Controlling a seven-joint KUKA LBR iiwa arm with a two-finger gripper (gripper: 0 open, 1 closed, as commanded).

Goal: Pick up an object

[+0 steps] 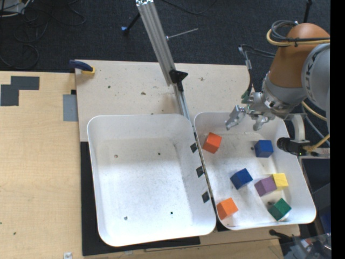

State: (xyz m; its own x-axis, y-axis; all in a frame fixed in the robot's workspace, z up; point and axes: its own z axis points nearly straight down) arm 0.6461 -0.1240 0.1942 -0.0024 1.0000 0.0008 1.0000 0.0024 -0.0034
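The right bin (302, 212) holds several small cubes. An orange cube (212, 143) lies near its left wall and a blue cube (263, 148) sits to the right of it. Farther forward are a second blue cube (241, 178), a purple cube (265, 186) touching a yellow cube (280, 180), a green cube (280, 209) and a second orange cube (227, 208). My gripper (248, 121) hangs over the bin's far edge, open, with nothing between its fingers. It is up and right of the first orange cube.
The left bin (108, 144) sits beside the right one, with black clips (198, 170) along the shared wall. A slanted aluminium bar (160, 42) rises behind the bins. A blue-and-yellow clamp (82, 66) lies at the bench's far left corner.
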